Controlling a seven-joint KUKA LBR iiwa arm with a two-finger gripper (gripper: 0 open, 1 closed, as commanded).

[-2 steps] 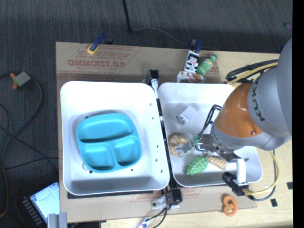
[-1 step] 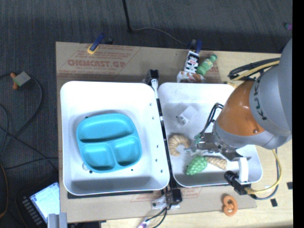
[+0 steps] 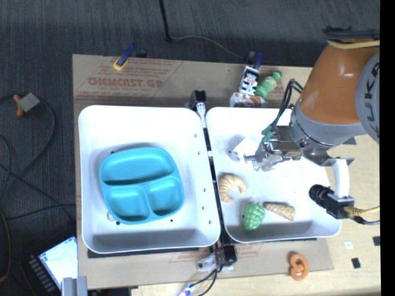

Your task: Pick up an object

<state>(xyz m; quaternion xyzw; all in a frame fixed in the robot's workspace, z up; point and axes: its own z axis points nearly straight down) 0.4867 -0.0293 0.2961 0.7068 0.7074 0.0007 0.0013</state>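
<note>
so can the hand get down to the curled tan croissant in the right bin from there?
Probably yes. The curled tan croissant lies apart from its neighbours, just left of and below the hand, with bare floor around it.

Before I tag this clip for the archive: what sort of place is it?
Probably a robotics lab bench: a robot arm over two white bins, toy food like a croissant, and loose cables on the carpet.

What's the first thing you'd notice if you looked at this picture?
The big blue tray with three sections, lying in the left white bin. Next, the grey and orange robot arm over the right bin, with a croissant, a green toy and a cone below it.
</note>
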